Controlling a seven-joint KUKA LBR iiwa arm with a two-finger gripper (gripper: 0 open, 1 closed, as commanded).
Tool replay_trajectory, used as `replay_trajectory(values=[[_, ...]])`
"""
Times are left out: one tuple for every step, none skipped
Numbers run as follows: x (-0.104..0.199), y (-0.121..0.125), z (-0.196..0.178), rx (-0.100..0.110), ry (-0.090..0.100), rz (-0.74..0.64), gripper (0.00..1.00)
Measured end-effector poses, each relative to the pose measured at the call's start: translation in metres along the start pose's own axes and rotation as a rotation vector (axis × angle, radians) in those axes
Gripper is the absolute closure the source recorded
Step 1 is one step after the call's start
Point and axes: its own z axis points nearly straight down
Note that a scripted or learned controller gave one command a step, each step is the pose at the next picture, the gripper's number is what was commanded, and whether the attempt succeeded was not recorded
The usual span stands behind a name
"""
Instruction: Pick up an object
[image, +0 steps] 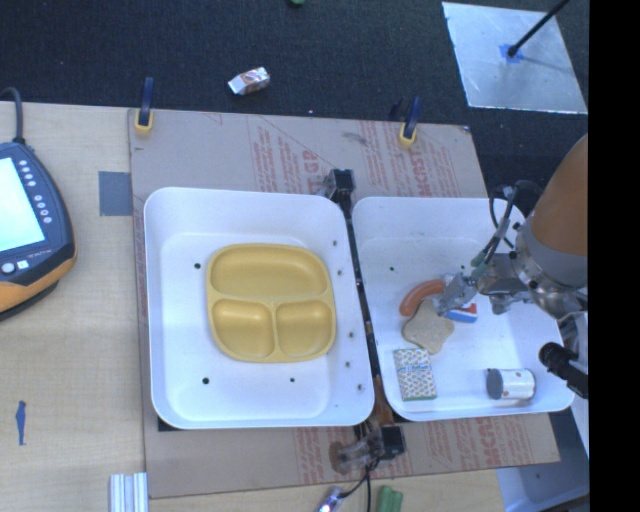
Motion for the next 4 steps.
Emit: replay_trajectory(values=[[0.021, 0.049, 0.095, 0.003, -0.001, -0.002, 0.0], [0.012, 0.105, 0.115, -0.001, -0.001, 0.0, 0.0], [0.007, 0.08, 0.115, 0.001, -0.002, -0.001, 0.0], [0.011, 0.075, 0.115, 0.003, -0.001, 0.0, 0.0]])
